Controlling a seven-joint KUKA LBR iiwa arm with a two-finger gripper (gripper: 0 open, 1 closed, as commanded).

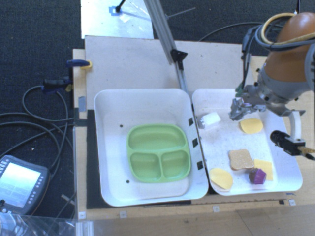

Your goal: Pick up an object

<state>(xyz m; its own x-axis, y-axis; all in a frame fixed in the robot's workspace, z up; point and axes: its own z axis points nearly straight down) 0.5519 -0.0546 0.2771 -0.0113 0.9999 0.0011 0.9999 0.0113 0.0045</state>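
Bench inventory, as seen from above.

Left bin (106, 132): holds one green divided tray (158, 152), three compartments, lying flat near the middle.

Right bin (290, 178): holds the loose pieces. A small white block (210, 119) sits near the bin's left wall, at the far end. A round yellow piece (251, 126) lies further right, at about the same depth. A tan bread slice (240, 159) lies toward the near end, with a purple object (257, 176) just beside it on the near right. A flat yellow square (266, 167) lies under or against the purple object; I cannot tell which. A yellow oval piece (221, 178) rests at the near left corner, against the rim.

My gripper (239, 109): hangs over the far part of the right bin, between the white block and the round yellow piece, close to the latter's left edge. Whether my fingers are spread or closed, I cannot tell; the view is too small and blurred there. No piece is visibly between them.

My arm (290, 58): grey, orange band above the wrist, entering from the right.
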